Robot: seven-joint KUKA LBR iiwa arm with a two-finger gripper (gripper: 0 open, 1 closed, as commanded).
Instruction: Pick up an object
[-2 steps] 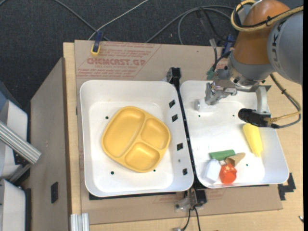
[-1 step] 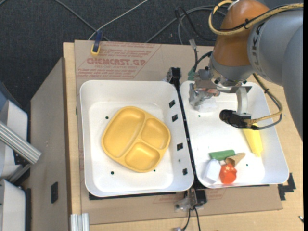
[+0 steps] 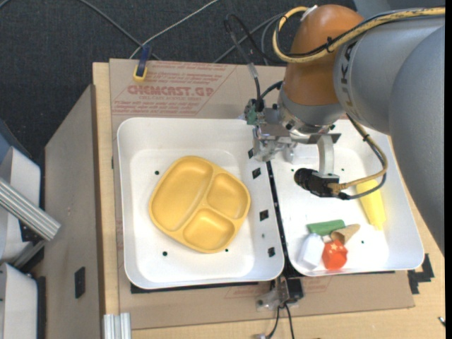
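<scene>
Grey with an orange band, the arm [image 3: 367,55] reaches in from the right; its gripper [image 3: 272,145] hangs over the far-left corner of the right bin [image 3: 399,242], close to the wall it shares with the left bin [image 3: 134,246]; whether the gripper is open or closed I cannot tell. Beyond the bins, a brown board [image 3: 176,90] bears red print reading CHEMCAST GP. The left bin holds a yellow plate [image 3: 200,203] with three sections, set cornerwise. In the near-right part of the right bin lies a yellow stick [image 3: 373,205], long axis running far to near, slightly slanted; left of it a green piece [image 3: 326,227] lies left to right; nearer still, a red lump [image 3: 335,256] touches a white lump [image 3: 311,250].
</scene>
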